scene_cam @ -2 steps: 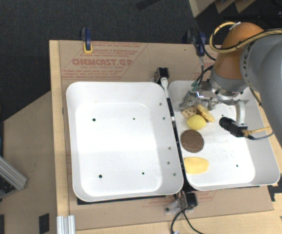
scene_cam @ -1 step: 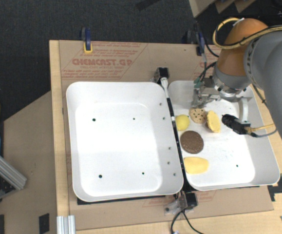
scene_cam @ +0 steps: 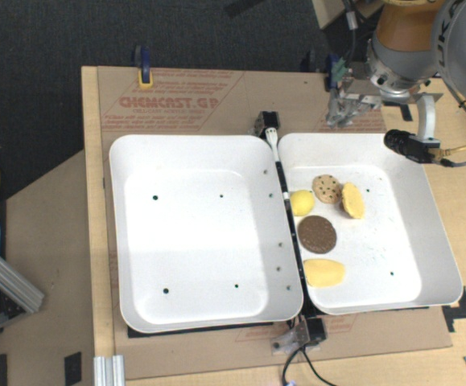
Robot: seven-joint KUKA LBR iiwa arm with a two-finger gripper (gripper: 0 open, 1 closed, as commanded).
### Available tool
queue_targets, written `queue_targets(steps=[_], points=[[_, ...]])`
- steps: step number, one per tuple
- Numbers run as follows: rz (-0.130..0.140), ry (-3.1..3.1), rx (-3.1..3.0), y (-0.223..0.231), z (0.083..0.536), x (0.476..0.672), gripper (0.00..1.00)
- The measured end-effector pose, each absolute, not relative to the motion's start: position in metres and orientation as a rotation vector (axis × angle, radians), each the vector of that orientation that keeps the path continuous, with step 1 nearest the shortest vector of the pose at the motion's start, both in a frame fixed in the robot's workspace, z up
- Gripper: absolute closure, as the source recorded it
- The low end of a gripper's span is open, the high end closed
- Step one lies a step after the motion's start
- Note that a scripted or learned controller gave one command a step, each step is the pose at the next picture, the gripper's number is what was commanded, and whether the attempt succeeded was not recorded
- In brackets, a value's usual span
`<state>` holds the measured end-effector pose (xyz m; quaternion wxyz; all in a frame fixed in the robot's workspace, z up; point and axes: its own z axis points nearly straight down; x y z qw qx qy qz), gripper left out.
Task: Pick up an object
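My gripper (scene_cam: 348,109) hangs above the bench just beyond the far rim of the right bin (scene_cam: 426,240), outside it, over bare board. The fingers are small and pale against the wood, so I cannot tell whether they stand apart or together; I see nothing between them, though the view there is poor enough that I say this with some caution.

All the candidates lie in the right bin, toward its left wall and well apart from my gripper. Nearest the far rim sits a speckled cookie (scene_cam: 325,187), with a yellow piece (scene_cam: 352,201) just beside it on the side away from the divider and a yellow ball (scene_cam: 301,203) just beside it against the divider. Nearer the front lies a dark cookie (scene_cam: 317,234), and closest to the front rim a yellow lump (scene_cam: 324,273).

The left bin (scene_cam: 136,240) lies across the divider.

As I judge it, nothing is done yet: every object rests on the bin floor. Choosing one, descending, closing and lifting all remain.
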<state>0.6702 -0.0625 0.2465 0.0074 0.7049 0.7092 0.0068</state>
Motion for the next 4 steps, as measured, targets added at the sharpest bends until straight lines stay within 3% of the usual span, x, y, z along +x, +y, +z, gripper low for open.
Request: queue_targets(steps=[1, 2, 3, 4], points=[[0.017, 2.223, 2.208, -0.015, 0.332, 0.668, 1.0], [0.008, 2.208, 2.219, -0.07, 0.394, 0.667, 1.0], [0.0, 2.247, 2.209, 0.123, 0.346, 0.651, 1.0], [0.012, 2.211, 2.219, 0.071, 0.431, 0.668, 1.0]])
